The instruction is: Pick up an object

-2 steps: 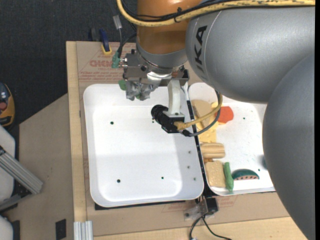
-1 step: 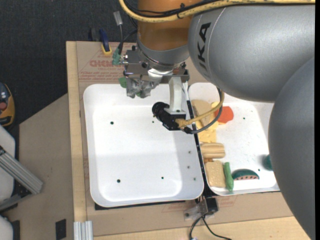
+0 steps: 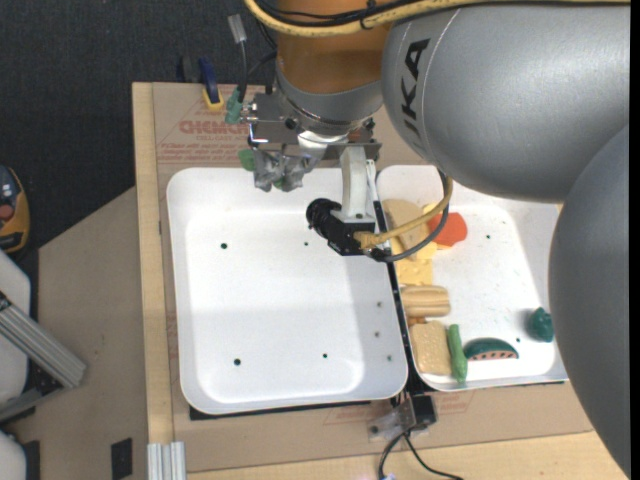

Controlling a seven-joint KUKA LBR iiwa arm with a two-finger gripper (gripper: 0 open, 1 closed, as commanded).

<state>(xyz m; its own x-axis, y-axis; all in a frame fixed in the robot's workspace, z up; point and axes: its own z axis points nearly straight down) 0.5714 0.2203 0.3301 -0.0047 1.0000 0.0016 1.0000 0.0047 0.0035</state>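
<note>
You see the gripper (image 3: 278,175) hanging over the far edge of the left bin (image 3: 200,298), well away from the toys. Its fingers look close together with nothing between them. The pickable things, a bread piece (image 3: 422,301), a watermelon slice (image 3: 492,349) and others, lie in the right bin (image 3: 520,258). Nothing is grasped yet; reach, closing and lift all remain.

White bins (image 3: 200,298); orange disc (image 3: 452,230); green-rimmed red watermelon slice (image 3: 492,349); teal piece (image 3: 541,325).

Red "CHEM" on the cardboard (image 3: 200,128); white "KA" on the arm (image 3: 500,88).
</note>
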